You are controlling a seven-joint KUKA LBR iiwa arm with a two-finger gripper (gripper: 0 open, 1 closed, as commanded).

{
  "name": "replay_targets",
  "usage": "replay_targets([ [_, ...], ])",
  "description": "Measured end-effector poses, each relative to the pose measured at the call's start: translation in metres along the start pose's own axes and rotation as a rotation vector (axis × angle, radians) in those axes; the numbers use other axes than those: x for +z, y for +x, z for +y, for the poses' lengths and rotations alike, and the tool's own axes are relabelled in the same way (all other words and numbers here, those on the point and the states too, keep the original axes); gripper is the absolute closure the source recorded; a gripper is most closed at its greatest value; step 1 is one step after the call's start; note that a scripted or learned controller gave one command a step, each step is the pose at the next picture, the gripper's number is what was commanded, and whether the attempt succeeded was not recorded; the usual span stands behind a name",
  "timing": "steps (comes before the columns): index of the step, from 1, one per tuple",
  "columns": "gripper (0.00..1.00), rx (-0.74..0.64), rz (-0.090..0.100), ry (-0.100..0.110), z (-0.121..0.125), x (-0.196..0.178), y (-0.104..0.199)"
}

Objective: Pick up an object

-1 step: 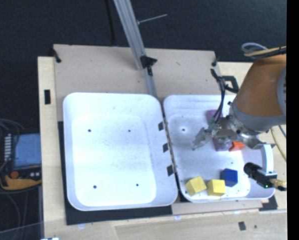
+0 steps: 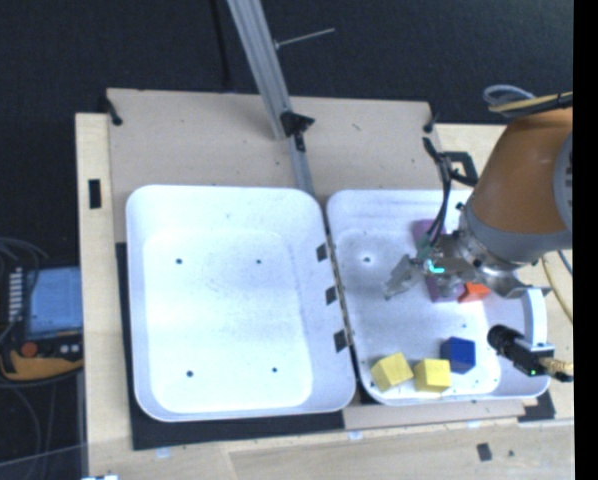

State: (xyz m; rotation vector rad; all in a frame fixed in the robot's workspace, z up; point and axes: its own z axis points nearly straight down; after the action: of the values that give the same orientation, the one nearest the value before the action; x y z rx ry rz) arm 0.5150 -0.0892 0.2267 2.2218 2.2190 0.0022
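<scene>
From above, the gripper [image 2: 404, 276] hangs low inside the right bin [image 2: 379, 218], whether clenched or released I cannot tell. A purple object [image 2: 422, 233] sits just beside it; two yellow blocks [image 2: 392, 371] and a blue block [image 2: 459, 353] lie nearer that bin's front edge.

Two yellow blocks [image 2: 392, 371] [image 2: 434, 373] lie side by side at the near edge of the right bin [image 2: 364, 218], nearly touching — a blue block [image 2: 460, 353] sits just behind them. A purple object [image 2: 425, 236] and a small orange piece [image 2: 474, 291] lie farther back, partly hidden.
</scene>
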Motion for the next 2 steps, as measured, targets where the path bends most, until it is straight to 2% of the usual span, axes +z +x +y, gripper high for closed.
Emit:
replay_targets([
  [1, 0.00, 0.000, -0.001, 0.006, 0.005, 0.046, -0.007],
  [2, 0.00, -0.001, 0.000, 0.007, -0.003, 0.098, 0.001],
])
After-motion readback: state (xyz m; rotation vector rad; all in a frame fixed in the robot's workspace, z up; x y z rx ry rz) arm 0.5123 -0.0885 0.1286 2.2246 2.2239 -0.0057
